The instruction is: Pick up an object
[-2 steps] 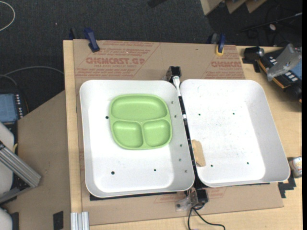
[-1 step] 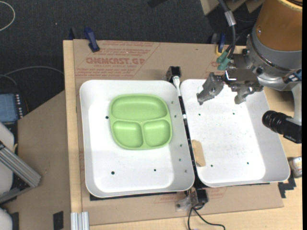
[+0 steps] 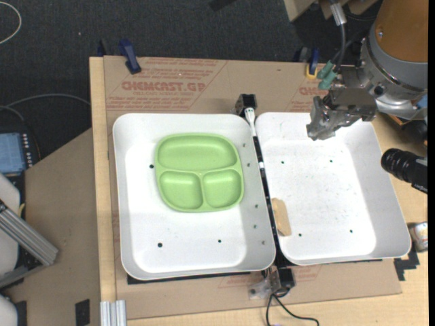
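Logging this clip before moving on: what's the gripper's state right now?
Gripper: above the far edge of the right bin, nothing visible between its fingers; open or shut cannot be told.

You're looking at a table (image 3: 204, 80) topped with brown cardboard. Two shallow white bins sit directly on it, touching side by side: the left bin (image 3: 136, 243) and the right bin (image 3: 380, 229).

A robotics lab: a cardboard-topped bench (image 3: 170, 80) is held by blue clamps (image 3: 129, 56) and stands on dark carpet (image 3: 136, 12). Loose cables (image 3: 41, 100) trail left of the bench, aluminium framing (image 3: 27, 240) lies at its lower left, and a black camera lens (image 3: 404, 168) sits to its right.
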`<state>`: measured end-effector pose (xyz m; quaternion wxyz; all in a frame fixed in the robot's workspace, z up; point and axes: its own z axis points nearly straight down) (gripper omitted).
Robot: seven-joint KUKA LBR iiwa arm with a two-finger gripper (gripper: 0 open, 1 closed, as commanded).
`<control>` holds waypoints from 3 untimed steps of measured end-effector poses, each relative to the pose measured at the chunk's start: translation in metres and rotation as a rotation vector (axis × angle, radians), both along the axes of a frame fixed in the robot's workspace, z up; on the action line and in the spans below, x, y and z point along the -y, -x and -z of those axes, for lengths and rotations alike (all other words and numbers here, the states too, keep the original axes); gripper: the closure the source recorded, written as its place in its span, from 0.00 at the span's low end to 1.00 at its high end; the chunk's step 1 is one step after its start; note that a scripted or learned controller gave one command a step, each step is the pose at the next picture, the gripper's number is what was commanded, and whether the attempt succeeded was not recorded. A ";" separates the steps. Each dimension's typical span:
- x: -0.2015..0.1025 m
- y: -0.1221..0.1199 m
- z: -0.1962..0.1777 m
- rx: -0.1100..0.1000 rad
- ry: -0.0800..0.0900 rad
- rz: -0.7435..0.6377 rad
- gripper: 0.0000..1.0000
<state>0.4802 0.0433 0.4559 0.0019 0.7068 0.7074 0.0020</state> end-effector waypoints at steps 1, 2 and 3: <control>-0.054 0.001 0.007 -0.007 -0.001 -0.006 1.00; -0.035 0.001 -0.022 0.000 -0.001 0.003 1.00; -0.043 0.001 0.013 -0.012 0.001 0.000 1.00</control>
